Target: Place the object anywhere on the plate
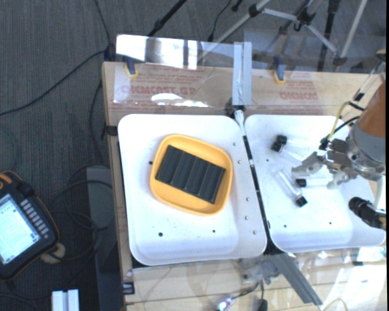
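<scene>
A dark grey ribbed rectangular object (190,172) lies flat in the middle of the yellow plate (161,192), which sits in the left bin (181,245). My gripper (301,192) hangs over the right bin (324,229), well to the right of the plate. Its two black-tipped fingers (300,182) point left and stand apart, open, with nothing between them.
A small black piece (279,142) lies near the back of the right bin. The ridge between the two bins (253,186) separates my gripper from the plate. A taped cardboard wall (181,89) runs behind both bins. A teach pendant (13,222) lies on the floor at left.
</scene>
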Action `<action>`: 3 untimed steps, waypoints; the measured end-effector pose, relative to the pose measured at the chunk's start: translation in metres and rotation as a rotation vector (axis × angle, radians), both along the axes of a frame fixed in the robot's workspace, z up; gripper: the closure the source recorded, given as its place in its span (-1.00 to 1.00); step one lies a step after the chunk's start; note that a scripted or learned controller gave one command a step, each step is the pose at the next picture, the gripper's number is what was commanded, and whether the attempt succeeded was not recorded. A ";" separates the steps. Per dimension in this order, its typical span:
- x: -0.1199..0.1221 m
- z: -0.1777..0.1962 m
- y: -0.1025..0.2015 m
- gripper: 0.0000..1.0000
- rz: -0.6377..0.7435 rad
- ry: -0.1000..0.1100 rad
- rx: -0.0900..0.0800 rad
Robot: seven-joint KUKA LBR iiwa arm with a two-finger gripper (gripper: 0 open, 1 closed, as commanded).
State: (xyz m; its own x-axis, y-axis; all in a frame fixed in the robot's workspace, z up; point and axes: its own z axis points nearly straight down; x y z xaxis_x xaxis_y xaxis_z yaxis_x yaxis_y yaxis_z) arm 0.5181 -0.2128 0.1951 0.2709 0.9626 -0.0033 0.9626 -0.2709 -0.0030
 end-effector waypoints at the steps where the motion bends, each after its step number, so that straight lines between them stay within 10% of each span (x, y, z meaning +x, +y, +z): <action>1: 0.037 0.064 0.066 1.00 0.100 -0.002 0.001; 2: 0.095 0.039 0.164 1.00 0.136 0.000 0.002; 3: 0.079 -0.013 0.222 1.00 0.385 0.000 0.003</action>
